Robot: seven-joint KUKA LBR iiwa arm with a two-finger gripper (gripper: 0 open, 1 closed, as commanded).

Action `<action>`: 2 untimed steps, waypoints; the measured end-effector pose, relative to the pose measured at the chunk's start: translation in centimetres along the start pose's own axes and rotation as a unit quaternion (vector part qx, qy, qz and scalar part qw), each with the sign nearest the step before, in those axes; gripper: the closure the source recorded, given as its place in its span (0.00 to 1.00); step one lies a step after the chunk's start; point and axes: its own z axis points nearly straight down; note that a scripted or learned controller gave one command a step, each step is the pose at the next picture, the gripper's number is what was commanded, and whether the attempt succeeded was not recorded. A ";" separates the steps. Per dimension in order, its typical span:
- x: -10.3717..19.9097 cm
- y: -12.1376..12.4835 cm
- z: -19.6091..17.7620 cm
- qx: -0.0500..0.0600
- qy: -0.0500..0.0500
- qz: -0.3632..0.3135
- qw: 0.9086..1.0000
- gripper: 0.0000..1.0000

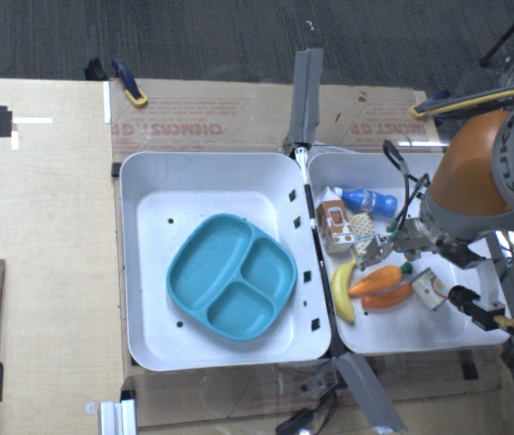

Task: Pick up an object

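A grey robot arm's pincer (pixel 392 246) is hovering just above an orange carrot (pixel 376 281), beside a banana (pixel 343 293); its grip state is unclear.

Grey KUKA arm with orange band (pixel 474 175) enters from the right, wrist angled down and leftward. Two-finger gripper (pixel 385 248) sits low; finger state not discernible from above.
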 end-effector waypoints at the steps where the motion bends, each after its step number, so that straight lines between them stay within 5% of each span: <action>1: 3.4 1.1 -8.3 -0.001 -0.001 -0.026 1.000 0.00; 2: -2.0 6.3 0.1 -0.002 -0.001 -0.081 0.997 0.00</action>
